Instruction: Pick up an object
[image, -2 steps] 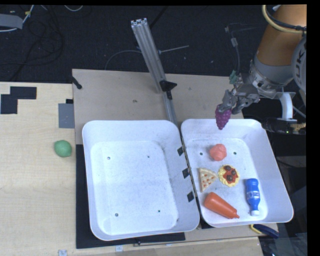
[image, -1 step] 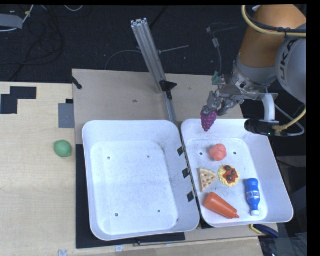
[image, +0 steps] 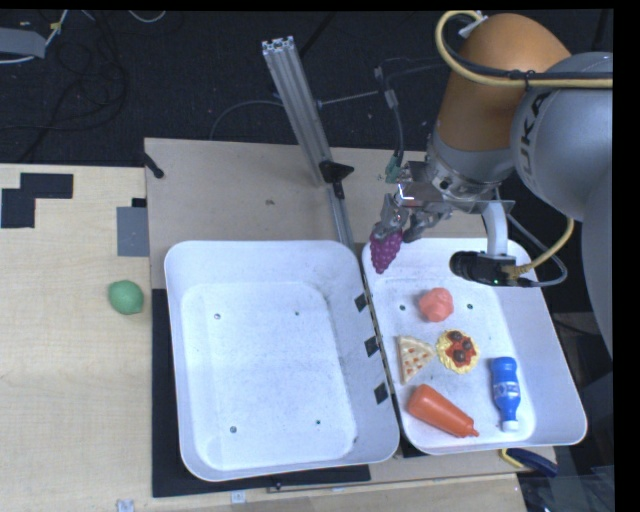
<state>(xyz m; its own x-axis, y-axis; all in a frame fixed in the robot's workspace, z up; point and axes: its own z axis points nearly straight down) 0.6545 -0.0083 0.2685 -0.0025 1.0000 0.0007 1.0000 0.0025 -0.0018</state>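
Note:
My gripper (image: 398, 222) hangs over the far left corner of the right bin (image: 540, 310), shut on a purple bunch of grapes (image: 384, 249) that dangles below its fingers, above the seam between the two bins. Lower in the right bin lie a pink-red ball (image: 435, 304), a pizza slice (image: 412, 356), a small round tart with dark berries (image: 458, 351), a blue bottle (image: 504, 390) and an orange carrot (image: 441, 411).
The left bin (image: 265, 360) sits beside the right one, joined by black clips (image: 371, 345). A green ball (image: 126, 297) rests on the wooden bench at the far left. A slanted metal rail (image: 305, 115) rises behind the bins. A black cable fitting (image: 482, 266) hangs by the wrist.

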